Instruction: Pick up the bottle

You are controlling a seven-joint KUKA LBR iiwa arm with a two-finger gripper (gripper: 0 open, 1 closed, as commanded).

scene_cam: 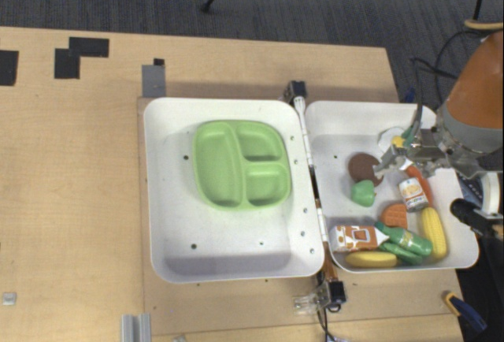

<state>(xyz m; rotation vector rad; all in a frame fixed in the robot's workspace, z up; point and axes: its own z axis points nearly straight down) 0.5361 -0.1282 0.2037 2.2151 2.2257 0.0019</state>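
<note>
In the right bin [346,116], the gripper [403,153] hovers just above the bottle [413,192], which lies near the bin's right side between the brown piece [363,166] and the corn cob [434,230]. Looks like the approach step: nothing between the fingers that I can see, and how wide they stand I cannot tell (metal clutter hides it). Next move likely needs a straight descent centred on the bottle's body. Count: two bins, one green tray [240,164] in the left bin [169,175], one bottle, one banana [370,259], one carton [356,237].
</note>
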